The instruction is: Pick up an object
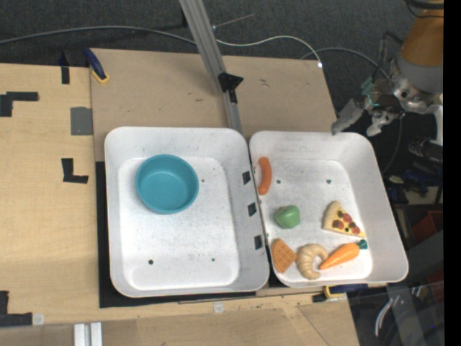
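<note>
Fingers: the gripper (358,118) hangs spread and released, grasping nothing, over the right bin's (382,193) far edge.
Carrot: the carrot (338,255) lies at the bin's near-right corner.
Handling: likely light, stiff, smooth plastic; pinch across its thick middle.

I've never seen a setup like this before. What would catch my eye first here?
Probably the bright blue bowl, alone in the left white bin. Next, the toy food scattered in the right bin: a sausage near its left wall, a green pepper in the middle, and a pizza slice, carrot, croissant and waffle along the near side. The gripper hangs beyond that bin's far right corner.
</note>
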